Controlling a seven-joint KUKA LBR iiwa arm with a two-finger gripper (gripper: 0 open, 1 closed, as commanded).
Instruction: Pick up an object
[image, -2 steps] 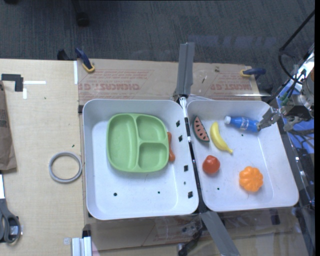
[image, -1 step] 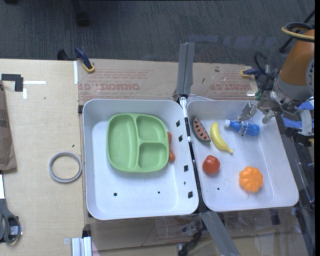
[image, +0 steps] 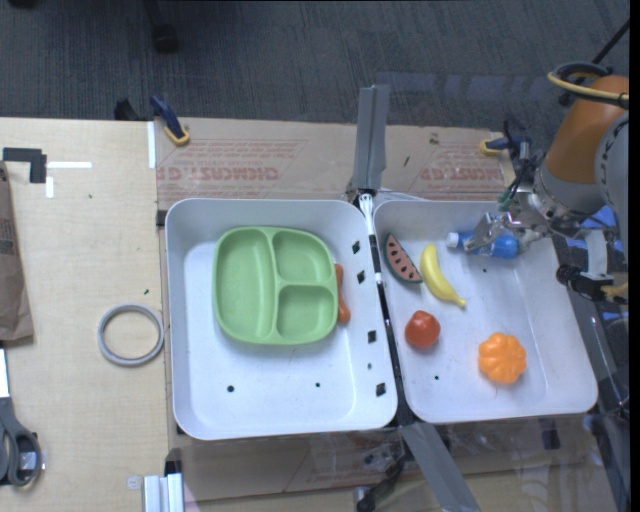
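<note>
Step in hand looks like the approach/grasp: gripper is low in the right bin, near its back edge, right at a blue bottle. Can't tell if it's spread, pressed together or pinching anything. Next move, I'd judge: close on the bottle, lift straight up, check it comes along. Other picks in that bin: banana, melon slice, tomato, pumpkin. Left bin has a green tray. Writing: cardboard behind the bins has red print, upside down, approx. "CHEMCAL GE…"; rest unreadable.
</note>
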